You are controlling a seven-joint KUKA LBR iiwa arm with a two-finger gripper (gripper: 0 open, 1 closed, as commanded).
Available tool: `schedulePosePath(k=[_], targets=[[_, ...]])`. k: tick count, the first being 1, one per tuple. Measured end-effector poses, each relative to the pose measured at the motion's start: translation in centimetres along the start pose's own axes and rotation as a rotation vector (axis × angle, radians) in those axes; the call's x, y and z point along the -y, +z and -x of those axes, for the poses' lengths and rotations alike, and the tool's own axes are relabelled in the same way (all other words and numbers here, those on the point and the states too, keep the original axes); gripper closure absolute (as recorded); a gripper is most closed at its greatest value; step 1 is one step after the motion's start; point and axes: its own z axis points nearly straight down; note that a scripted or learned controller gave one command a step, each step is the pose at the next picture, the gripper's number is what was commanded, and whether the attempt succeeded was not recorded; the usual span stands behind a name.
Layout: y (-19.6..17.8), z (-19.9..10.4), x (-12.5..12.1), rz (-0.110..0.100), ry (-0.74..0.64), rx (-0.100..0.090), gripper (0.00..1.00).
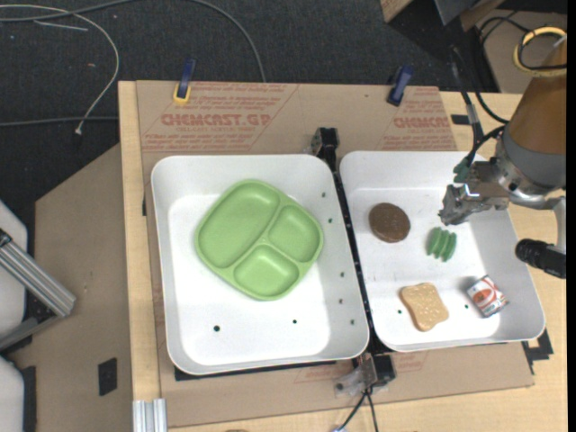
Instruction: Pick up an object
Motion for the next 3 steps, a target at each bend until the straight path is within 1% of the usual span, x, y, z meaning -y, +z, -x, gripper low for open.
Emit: schedulePosePath(k=[1, 2, 3], targets=[[-0.3, -5.5, -0.7, -0.004, -0.003, -0.002, 1.00], [0.8, -10.1, -0.1, -0.010, -0.003, -0.004, 1.00], [1.5, -15.4, -0.2, -0.011, -0.004, -0.004, 1.00]])
